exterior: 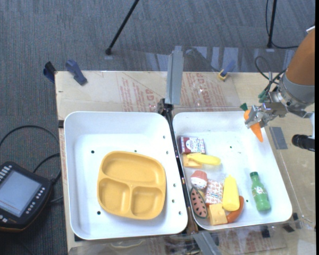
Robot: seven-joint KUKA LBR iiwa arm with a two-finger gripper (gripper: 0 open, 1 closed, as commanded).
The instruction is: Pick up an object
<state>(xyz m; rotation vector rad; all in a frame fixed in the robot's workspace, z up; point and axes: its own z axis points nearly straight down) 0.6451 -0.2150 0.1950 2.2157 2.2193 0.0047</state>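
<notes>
toy food (218, 195) heaped in right bin's (276, 158) near corner, pieces overlapping. claw (257, 120) above far rim, clamped on orange carrot (258, 132), its top hidden by fingers.

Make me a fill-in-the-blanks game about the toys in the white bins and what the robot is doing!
1. The yellow tray with three compartments lies in the ____ bin.
2. The gripper holds an orange toy ____ between its fingers, over the right bin.
3. The little bottle in the right bin is coloured ____.
4. The watermelon slice lies near the right bin's ____ wall.

Missing words: left; carrot; green; left
</notes>
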